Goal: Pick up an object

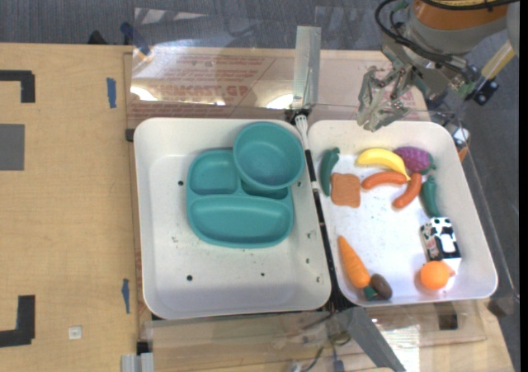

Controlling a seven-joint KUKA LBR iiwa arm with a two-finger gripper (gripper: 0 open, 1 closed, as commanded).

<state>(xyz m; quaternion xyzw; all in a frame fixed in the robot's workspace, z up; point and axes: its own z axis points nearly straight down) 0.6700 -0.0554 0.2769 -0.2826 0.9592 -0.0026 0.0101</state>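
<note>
My gripper (381,106) hangs above the far rim of the right bin (474,222), open, with nothing between its fingers. Just below it in that bin lie a yellow banana (382,160), a purple grape bunch (413,157), two orange sausages (384,181) (407,190), a brown toast piece (346,190), and two green pods (328,169) (430,195). Nearer the front lie a carrot (354,261), a black and white carton (440,238), an orange fruit (435,275) and a small brown piece (381,286).
The left bin (157,222) holds a teal divided plate (235,209) with a teal bowl (267,156) on its far corner. A metal post (307,65) stands behind the seam between the bins. A wooden board (62,197) lies to the left.
</note>
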